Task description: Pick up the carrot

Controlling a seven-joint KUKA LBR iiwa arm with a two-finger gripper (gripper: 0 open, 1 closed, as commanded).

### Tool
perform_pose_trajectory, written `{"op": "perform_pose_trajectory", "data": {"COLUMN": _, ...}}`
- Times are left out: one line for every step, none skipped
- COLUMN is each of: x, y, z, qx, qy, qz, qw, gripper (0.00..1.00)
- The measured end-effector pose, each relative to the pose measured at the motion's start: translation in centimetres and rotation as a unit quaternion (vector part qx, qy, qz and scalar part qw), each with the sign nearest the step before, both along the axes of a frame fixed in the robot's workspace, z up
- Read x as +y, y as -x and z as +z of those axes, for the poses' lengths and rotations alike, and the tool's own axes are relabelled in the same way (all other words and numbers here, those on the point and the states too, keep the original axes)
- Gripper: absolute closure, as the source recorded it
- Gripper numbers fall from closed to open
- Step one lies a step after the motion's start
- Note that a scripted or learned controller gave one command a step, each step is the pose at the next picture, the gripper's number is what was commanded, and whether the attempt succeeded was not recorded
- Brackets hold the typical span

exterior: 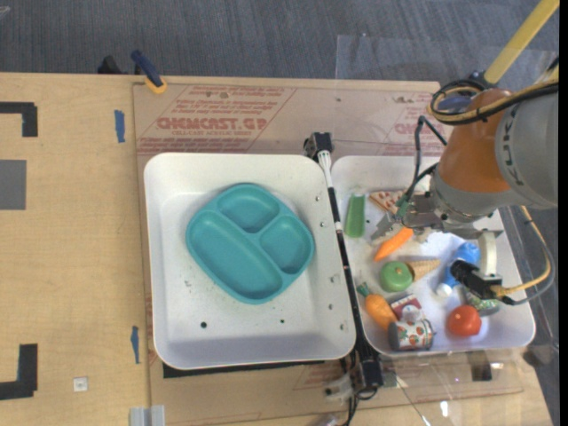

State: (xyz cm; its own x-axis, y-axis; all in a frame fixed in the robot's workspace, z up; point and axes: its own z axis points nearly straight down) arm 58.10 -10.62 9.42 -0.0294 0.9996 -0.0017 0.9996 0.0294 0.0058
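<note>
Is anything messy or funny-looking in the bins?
Yes. The right bin is a jumble: carrot, green apple, tomato and can lie crowded together. The teal plate sits alone in the left bin, turned askew to its walls.

divided plate point(251, 241) in left bin point(169, 264), carrot point(392, 243) in right bin point(519, 322)

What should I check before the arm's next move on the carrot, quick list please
1. Carrot in view in right bin: ok.
2. Gripper over carrot's upper end: ok.
3. Carrot between the fingers: cannot tell.
4. Neighbours clear: not ok, green apple and ice cream cone lie close below it.
5. Second orange piece near the bin's front could be mistaken for the target: not ok.
</note>
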Motion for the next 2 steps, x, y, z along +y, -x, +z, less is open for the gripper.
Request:
{"op": "perform_pose_trajectory", "data": {"x": 0.0, "y": 0.1, "z": 0.8, "qx": 0.0, "qy": 0.0001, "qz": -0.002, "qw": 1.0, "gripper": 1.0}}
{"op": "perform_pose_trajectory", "data": {"x": 9.5, "y": -3.6, "z": 9.3, "qx": 0.0, "qy": -0.003, "qz": -0.099, "qw": 0.9951, "gripper": 1.0}}
